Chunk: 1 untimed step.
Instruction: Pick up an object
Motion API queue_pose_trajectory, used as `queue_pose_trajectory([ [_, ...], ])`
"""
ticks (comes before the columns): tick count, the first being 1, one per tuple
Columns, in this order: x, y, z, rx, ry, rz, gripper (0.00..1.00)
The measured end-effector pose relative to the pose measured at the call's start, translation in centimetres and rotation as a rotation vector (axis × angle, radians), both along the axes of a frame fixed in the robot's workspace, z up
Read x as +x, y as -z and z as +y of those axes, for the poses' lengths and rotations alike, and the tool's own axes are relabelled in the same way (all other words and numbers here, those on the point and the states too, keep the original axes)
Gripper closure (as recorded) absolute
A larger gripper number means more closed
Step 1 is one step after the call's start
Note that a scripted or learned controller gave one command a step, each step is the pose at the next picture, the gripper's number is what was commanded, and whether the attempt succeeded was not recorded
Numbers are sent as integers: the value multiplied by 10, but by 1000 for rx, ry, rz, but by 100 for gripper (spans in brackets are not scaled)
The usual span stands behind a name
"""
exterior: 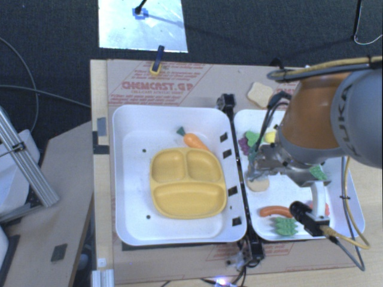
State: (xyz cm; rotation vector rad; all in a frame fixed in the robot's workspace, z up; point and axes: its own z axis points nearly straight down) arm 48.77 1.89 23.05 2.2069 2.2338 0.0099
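Observation:
My gripper (pixel 257 167) hangs low over the left part of the right bin (pixel 353 211), under the big grey and orange arm. Directly below it lies a round beige toy piece (pixel 258 185), close to or touching the gripper. Beside it are purple grapes (pixel 244 143), a green piece (pixel 252 137) and a yellow piece (pixel 270 137). An orange-red sausage (pixel 275 210) and a green leafy toy (pixel 285 226) lie toward the bin's front. The arm hides the middle of this bin.
The left bin (pixel 128 160) holds a yellow divided plate (pixel 187 183) and a toy carrot (pixel 192 140). A bread slice (pixel 260 94) lies on the bench behind the right bin. A black divider with clips (pixel 234 160) runs between the bins.

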Motion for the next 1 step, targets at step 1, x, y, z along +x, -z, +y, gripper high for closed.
queue_pose_trajectory([
  [1, 2, -78, 66, 0, 0, -3, 100],
])
